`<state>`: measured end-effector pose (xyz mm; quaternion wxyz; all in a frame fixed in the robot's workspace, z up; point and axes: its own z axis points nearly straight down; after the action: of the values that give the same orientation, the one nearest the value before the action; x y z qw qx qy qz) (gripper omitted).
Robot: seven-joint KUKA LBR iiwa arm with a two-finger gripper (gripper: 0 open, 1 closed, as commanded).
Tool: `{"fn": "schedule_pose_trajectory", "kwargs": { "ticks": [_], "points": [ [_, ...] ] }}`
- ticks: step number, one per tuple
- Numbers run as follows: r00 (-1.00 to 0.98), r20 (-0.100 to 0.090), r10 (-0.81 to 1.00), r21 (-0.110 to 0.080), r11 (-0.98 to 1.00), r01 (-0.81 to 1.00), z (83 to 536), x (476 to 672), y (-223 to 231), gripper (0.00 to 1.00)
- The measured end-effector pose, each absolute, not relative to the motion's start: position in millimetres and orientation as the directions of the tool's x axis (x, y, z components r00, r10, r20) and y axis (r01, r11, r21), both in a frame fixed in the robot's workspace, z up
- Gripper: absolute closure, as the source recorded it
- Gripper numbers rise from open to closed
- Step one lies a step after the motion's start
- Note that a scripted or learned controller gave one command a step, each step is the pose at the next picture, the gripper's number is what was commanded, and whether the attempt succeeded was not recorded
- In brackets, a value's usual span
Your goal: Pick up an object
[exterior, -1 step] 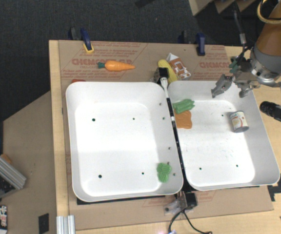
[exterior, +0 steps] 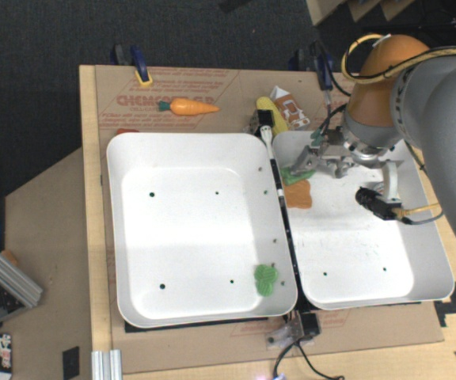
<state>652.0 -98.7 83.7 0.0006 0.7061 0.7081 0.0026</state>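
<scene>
End effector point(exterior: 303, 167) low in right bin point(exterior: 370, 287), grip state unclear; orange block point(exterior: 298, 195) just below.

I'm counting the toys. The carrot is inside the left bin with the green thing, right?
Not quite. The camera view shows the carrot outside the bins, lying on the board behind the left bin. The green thing is inside the left bin, near its front right corner.

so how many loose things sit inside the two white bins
2: a green object in the left bin's near right corner, an orange object at the right bin's left wall; the arm may hide more.
</scene>
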Motion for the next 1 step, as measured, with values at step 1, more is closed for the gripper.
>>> {"fn": "schedule_pose_trajectory", "kwargs": {
  "ticks": [1],
  "points": [
    [-0.002, -0.003, 1.0, 0.012, 0.002, 1.0, 89.2, 669.9, -94.4, 0.0]
  ]
}}
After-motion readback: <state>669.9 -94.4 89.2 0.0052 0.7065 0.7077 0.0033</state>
